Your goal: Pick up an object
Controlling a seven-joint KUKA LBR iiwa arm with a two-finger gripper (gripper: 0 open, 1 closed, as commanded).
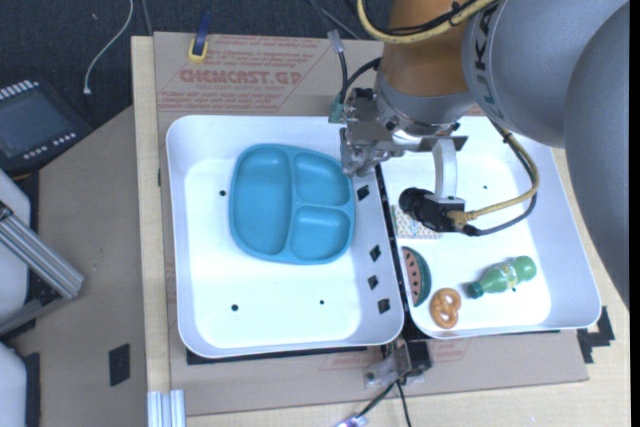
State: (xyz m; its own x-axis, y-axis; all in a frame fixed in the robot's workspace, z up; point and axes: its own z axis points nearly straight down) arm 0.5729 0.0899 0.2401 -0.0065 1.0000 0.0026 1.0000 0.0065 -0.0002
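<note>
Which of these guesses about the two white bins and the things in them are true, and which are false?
1. The blue divided plate lies in the left bin. True.
2. The pretzel lies on the blue divided plate. False: it lies in the right bin, near that bin's front edge.
3. The green bottle-shaped toy lies on its side in the right bin. True.
4. The watermelon slice is in the left bin. False: it lies in the right bin, close to the wall between the bins.
5. The gripper is above the far edge of the blue divided plate, near the divide between the bins. True.
</note>
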